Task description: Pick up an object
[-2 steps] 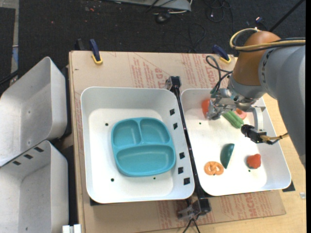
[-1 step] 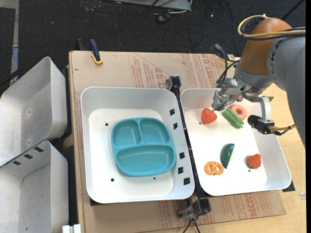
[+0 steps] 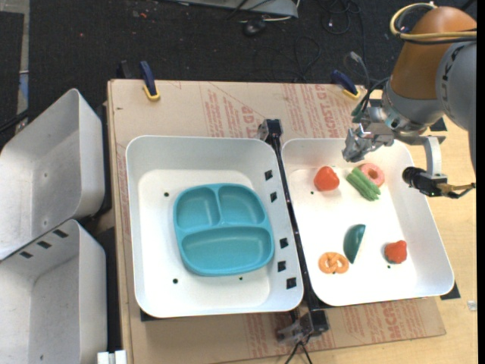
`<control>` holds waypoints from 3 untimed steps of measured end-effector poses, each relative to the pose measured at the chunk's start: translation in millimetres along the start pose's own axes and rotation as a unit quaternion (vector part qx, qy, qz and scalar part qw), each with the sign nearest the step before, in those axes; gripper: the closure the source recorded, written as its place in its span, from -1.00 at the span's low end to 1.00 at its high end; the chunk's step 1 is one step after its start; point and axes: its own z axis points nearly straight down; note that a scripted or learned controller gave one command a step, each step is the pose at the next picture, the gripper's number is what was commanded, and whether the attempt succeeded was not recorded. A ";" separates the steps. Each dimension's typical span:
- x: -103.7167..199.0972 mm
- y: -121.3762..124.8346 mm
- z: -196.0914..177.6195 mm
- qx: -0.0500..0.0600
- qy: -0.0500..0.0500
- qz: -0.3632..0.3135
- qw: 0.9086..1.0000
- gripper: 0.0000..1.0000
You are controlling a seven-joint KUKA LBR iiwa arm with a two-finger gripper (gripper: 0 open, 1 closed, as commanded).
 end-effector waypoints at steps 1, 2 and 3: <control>-0.1 1.4 -51.2 0.000 0.000 -0.002 1.000 1.00; 48.6 -26.1 -58.6 0.004 0.001 -0.003 1.000 1.00; 93.9 -55.4 -44.8 0.005 0.002 -0.004 1.000 1.00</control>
